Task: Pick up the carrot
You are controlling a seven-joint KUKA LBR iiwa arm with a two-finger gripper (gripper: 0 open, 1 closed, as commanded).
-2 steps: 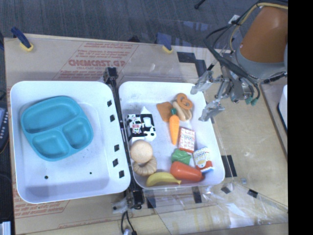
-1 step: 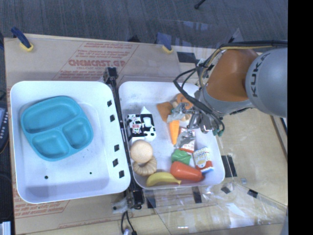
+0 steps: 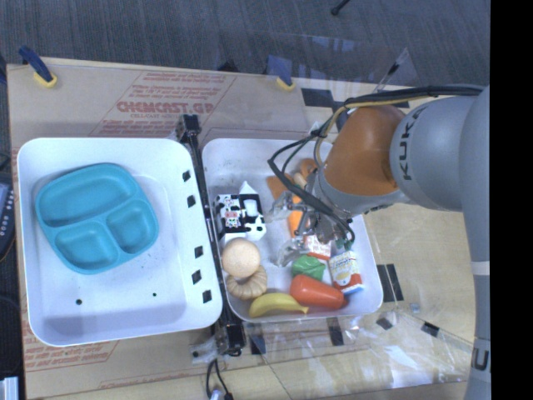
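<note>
The carrot (image 3: 296, 221) shows as an orange piece in the middle of the right bin (image 3: 218, 158). More orange (image 3: 276, 185) lies up and to the left of it, partly behind black cables. My gripper (image 3: 313, 235) is low inside this bin, right beside the carrot's right edge, under the arm's orange band (image 3: 360, 152). The wrist and cables hide where the gripper meets the objects, so I cannot see whether anything is held.
The right bin is crowded: a black-and-white toy (image 3: 240, 213), a round bun (image 3: 241, 257), a banana (image 3: 275, 305), a red-orange vegetable (image 3: 318, 292), a green piece (image 3: 310, 267) and a small labelled bottle (image 3: 343, 270). The left bin (image 3: 50, 307) holds a blue divided plate (image 3: 96, 215).
</note>
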